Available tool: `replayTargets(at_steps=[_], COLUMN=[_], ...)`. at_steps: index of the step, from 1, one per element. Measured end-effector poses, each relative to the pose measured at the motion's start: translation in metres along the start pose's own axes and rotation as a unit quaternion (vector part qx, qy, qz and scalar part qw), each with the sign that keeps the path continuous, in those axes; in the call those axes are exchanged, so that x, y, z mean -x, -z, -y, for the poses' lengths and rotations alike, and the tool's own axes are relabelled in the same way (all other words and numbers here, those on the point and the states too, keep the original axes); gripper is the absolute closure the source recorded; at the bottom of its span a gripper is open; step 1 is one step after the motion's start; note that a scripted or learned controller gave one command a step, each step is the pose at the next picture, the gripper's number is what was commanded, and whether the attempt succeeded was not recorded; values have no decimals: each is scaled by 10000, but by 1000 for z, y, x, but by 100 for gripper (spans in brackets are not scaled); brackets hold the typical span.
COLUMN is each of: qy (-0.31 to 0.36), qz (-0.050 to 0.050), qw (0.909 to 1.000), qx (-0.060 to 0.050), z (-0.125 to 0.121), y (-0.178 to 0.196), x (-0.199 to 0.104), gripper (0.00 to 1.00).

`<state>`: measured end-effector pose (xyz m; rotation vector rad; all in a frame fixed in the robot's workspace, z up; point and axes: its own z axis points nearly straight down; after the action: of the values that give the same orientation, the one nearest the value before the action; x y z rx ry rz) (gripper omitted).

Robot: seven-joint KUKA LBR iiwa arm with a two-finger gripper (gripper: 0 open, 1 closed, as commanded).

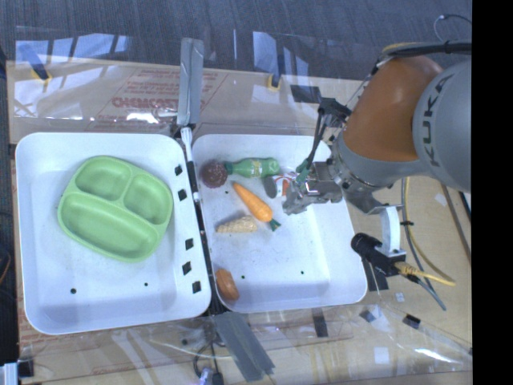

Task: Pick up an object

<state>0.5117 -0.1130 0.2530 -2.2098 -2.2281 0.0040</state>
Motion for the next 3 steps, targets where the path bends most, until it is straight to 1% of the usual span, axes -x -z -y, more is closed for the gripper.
replayTargets(at_steps=[1,2,3], qy=[-236,-132,-119], qz=[10,-1,-1], qw=[9997,9999,9999], qx=[90,12,4], z=[-46,-99,-99], y=[-144,-161,-151], x=[-5,-8,-8], gripper=[0,0,100])
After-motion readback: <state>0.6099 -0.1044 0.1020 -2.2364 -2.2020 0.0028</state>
